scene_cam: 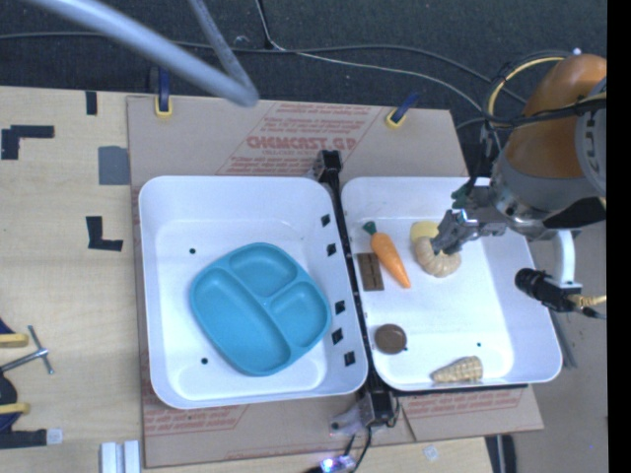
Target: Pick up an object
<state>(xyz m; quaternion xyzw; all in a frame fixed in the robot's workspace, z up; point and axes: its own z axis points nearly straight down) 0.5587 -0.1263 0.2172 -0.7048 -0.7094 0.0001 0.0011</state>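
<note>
The grey arm with its orange band point(562, 87) reaches in from the right over the right-hand white bin point(513, 353). Its hand point(452, 239) hangs low in the upper middle of that bin, right at a pale beige, lumpy toy food piece point(439, 260), with a small yellow piece point(424, 232) just beside it on the left. The dark fingertips sit at the top edge of the beige piece, but whether they are spread, closed, or gripping it cannot be told from this angle.

To the left of the hand lies a toy carrot point(390, 257), orange with a green top, slanting down to the right. Just beside it, near the bin's left wall, is a small brown rectangular block point(371, 272). Lower down sits a round brown disc point(391, 339), and near the front wall a tan, ridged cone-shaped piece point(457, 370) lies on its side.

The left-hand white bin point(168, 215) carries a blue divided plate point(259, 306), resting flat toward its middle. Both bins stand on a cardboard sheet point(296, 136) on the wooden desk point(59, 264)
</note>
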